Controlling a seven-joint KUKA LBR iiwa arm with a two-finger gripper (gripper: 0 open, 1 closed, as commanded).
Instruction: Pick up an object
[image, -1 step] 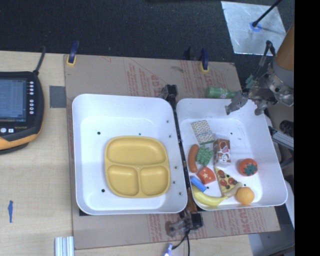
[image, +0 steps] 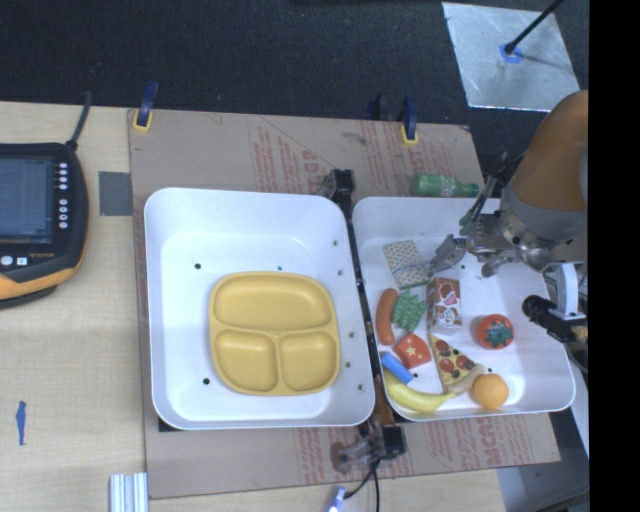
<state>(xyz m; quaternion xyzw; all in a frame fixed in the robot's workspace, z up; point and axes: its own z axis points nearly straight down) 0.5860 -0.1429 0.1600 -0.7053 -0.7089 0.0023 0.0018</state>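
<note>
The right white bin (image: 535, 365) holds several toy foods: a checkered grey-green pad (image: 402, 258), a green leafy piece (image: 407, 310), a red sausage (image: 386, 315), a red-and-white packet (image: 444, 303), a tomato (image: 494, 331), a pizza slice (image: 455, 365), an orange (image: 489, 391) and a banana (image: 418, 398). My gripper (image: 468, 262) hangs over the upper part of this bin, just above the packet and right of the pad. It is open, with bare bin floor showing between its two grey fingers (image: 447, 252).
The left white bin (image: 175, 300) carries a yellow divided plate (image: 273, 332). A green bottle (image: 445, 185) lies outside, behind the right bin. A black-and-orange control pendant (image: 35, 225) rests at the far left of the bench. Clamps hold the cardboard at the back.
</note>
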